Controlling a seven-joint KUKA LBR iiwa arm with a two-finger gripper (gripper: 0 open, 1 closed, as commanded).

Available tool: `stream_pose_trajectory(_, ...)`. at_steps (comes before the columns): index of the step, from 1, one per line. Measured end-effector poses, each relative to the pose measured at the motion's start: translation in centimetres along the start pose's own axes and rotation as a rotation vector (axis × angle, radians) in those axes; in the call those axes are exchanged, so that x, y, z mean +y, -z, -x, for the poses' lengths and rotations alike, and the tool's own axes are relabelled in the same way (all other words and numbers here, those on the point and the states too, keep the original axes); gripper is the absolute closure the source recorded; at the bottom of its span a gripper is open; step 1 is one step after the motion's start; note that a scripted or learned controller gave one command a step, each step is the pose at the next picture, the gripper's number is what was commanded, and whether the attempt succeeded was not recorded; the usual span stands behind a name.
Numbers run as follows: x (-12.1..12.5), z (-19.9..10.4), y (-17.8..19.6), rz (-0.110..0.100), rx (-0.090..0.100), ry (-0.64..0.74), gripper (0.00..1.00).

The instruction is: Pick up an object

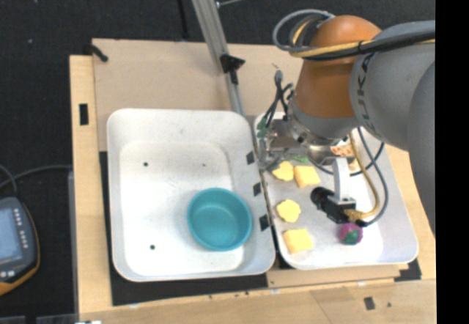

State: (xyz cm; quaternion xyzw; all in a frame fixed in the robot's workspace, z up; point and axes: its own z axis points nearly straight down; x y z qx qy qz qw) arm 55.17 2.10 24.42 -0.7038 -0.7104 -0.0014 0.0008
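Objects for picking lie in the right bin [399,242]. A yellow block [297,240] sits against its near edge, with a small purple-and-green ball [350,234] toward the near right corner. In the left bin [146,139] a teal bowl [218,218] stands by the near right corner. Farther back in the right bin, a rounded yellow piece [288,209] lies close to the left wall. Beyond it a yellow lump [283,171] and a yellow wedge [308,176] lie side by side. The claw [275,145] hangs just past the lump, near the bin's left wall; whether it is open, closed or gripping anything cannot be told. An orange-and-white thing [341,148] peeks out under the arm [381,88].
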Motion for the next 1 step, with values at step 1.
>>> stream_pose_trajectory(1,-0.18,-4.68,-0.41,-0.003,-0.001,-0.002,1.0)
